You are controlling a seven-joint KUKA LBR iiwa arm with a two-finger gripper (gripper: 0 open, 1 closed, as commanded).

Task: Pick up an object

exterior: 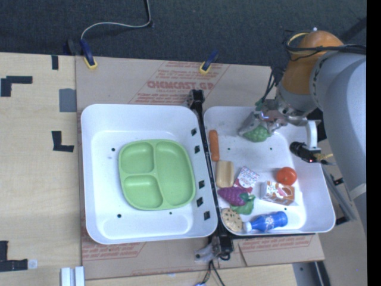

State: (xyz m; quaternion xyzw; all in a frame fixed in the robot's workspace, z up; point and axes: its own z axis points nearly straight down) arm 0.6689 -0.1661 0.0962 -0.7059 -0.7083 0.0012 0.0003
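Note:
The right bin (309,216) holds several toy foods. A leafy green piece (258,134) lies near its back edge, and my gripper (257,124) hangs right over it, touching or almost touching its top. Further forward lie an orange carrot (213,145), a tan bread piece (224,173), a pink-and-white wrapped item (247,176), a red tomato (287,175), an orange-and-white packet (278,193), purple grapes (232,194), a cookie (231,220) and a blue bottle (268,221). The arm's grey body covers the bin's right rim.
The left bin (95,159) holds a green divided plate (158,174). A black divider (202,154) with clips separates the two bins. Cardboard (172,82) lies under both, with yellow clamps and a cable at the back.

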